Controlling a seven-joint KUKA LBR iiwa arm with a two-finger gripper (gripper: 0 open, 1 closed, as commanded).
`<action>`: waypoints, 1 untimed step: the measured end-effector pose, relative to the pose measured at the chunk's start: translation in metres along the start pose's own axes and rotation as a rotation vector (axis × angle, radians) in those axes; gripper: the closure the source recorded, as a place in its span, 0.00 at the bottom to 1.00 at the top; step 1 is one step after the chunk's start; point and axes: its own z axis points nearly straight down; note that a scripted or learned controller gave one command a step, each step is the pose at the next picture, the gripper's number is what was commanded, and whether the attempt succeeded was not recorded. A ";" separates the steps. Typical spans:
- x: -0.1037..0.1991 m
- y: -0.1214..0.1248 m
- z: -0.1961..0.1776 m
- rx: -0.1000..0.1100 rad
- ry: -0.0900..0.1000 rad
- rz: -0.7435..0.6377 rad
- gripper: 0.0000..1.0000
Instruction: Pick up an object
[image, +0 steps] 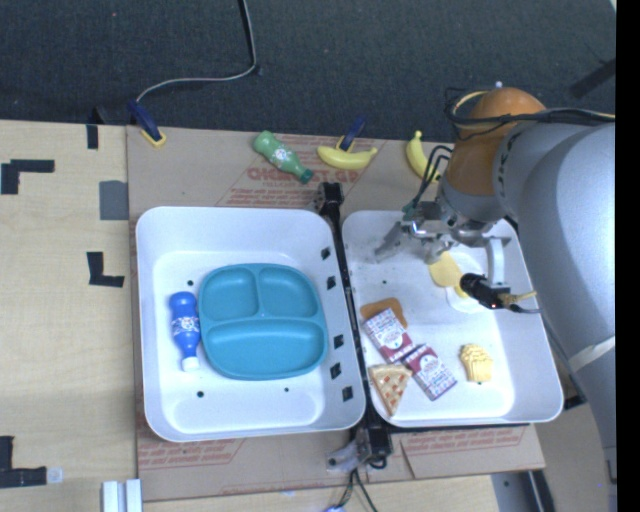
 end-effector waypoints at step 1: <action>-0.040 0.000 -0.001 -0.002 -0.002 0.001 0.00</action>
